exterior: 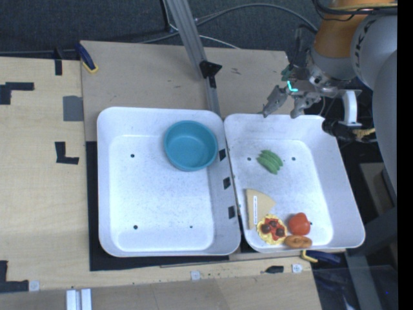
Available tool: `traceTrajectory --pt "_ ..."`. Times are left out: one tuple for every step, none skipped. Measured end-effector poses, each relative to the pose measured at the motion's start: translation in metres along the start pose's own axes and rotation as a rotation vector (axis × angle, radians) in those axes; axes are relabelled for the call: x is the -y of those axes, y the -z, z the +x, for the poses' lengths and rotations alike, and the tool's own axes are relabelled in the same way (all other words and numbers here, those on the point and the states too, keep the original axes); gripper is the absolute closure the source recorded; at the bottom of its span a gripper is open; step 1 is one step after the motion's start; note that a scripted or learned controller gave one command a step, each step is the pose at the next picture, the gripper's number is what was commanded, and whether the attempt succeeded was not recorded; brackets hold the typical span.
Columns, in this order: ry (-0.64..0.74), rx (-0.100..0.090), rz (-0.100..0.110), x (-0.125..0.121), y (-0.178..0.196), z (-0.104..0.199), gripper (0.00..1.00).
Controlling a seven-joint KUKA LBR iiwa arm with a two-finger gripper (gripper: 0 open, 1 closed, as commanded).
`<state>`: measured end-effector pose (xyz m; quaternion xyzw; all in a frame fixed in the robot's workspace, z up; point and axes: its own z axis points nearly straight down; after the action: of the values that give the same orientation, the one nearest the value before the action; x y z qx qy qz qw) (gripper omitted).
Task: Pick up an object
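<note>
1. The gripper [282,106] hangs over the far rim of the right bin [335,173], toward the 1 o'clock part of the view. Its two fingers are spread apart, with nothing between them.
2. The grey arm [381,37], with its orange band [342,24], comes in from the 2 o'clock corner.
3. A green pea pod [270,161] lies on the floor of the right bin, just below the gripper and apart from it, near the bin's middle.
4. At the right bin's 6 o'clock corner sits a cluster: a pale wedge like a slice of toy pizza [257,205], a yellow piece with red spots [271,228] touching it, a red tomato [299,223] and an orange-brown piece [297,241] just beside the rim.
5. The left bin [129,199] holds a blue bowl [190,145], upright, at its 1 o'clock corner.
6. A grey metal pole [190,41] slants from 12 o'clock down to the gap between the two bins.
</note>
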<state>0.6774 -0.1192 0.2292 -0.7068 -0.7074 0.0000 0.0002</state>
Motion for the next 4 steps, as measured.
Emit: traceTrajectory --pt "0.0 0.0 0.0 0.0 0.0 0.0 0.0" --pt "-0.001 0.0 0.004 0.008 -0.051 -0.007 0.0" --pt "0.0 0.0 0.005 0.005 -0.098 -0.005 0.0" --pt "0.0 0.001 0.001 0.005 -0.142 -0.005 0.0"
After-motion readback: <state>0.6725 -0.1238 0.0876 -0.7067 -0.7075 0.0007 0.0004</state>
